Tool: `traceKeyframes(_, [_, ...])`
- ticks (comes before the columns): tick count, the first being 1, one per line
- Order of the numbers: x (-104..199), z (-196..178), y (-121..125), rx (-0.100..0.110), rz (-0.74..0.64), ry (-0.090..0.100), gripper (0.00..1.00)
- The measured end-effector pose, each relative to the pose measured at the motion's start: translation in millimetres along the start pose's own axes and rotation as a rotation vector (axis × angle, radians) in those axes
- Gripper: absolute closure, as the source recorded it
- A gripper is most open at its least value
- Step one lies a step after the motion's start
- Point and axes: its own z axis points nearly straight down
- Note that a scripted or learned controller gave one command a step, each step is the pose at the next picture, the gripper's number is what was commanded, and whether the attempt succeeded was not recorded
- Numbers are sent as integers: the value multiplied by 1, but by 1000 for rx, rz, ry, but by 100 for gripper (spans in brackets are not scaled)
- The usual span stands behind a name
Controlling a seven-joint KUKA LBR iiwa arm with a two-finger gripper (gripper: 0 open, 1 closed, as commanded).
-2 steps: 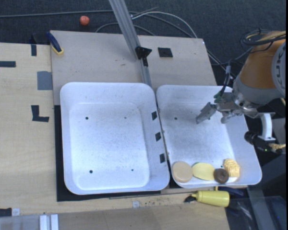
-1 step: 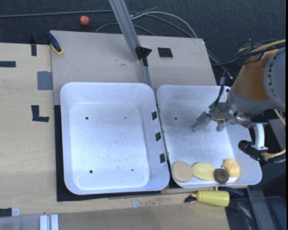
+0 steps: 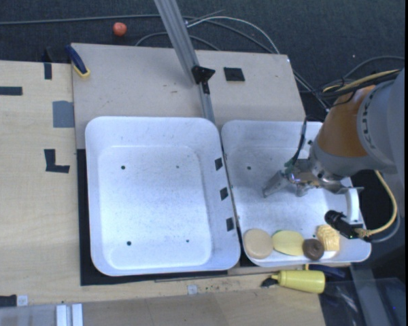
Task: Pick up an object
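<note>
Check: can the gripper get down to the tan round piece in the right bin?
Probably yes. The gripper hovers over bare floor in the right bin, and nothing lies between it and the tan round piece. The yellow piece touching it could crowd the grasp.

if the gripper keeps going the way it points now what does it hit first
The gripper points left and slightly down over the right bin. It would likely meet that bin's bare floor, then its left wall; height is unclear.
</note>
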Motion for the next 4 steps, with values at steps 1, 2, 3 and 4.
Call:
traceKeyframes(1, [0, -13, 1, -4, -1, -1, 100])
traceKeyframes(2, [2, -55, 4, -8, 0, -1, 100])
traceKeyframes(3, [3, -116, 9, -10, 0, -2, 100])
traceKeyframes(4, [-2, -160, 12, -9, 0, -2, 100])
